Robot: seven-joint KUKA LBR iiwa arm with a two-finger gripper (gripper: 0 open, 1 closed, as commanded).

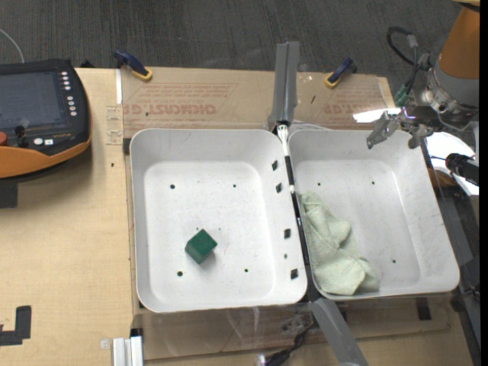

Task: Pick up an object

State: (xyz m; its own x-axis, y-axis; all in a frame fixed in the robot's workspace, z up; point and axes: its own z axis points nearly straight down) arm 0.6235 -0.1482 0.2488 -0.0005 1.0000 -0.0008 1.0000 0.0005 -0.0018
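Green cube (201,246): lying in left bin (152,158), toward 6 o'clock.
Cloth (332,248): lying in right bin (415,204), toward 7 o'clock.
Jaws (398,126): hovering over right bin's 1 o'clock corner; state cannot be told.

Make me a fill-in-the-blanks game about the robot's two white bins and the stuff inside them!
1. The green block lies in the ______ bin as the camera sees it.
2. The crumpled cloth lies in the ______ bin.
3. The colour of the block is ______.
4. The gripper is over the far ______ corner of the right bin.

Missing words: left; right; green; right
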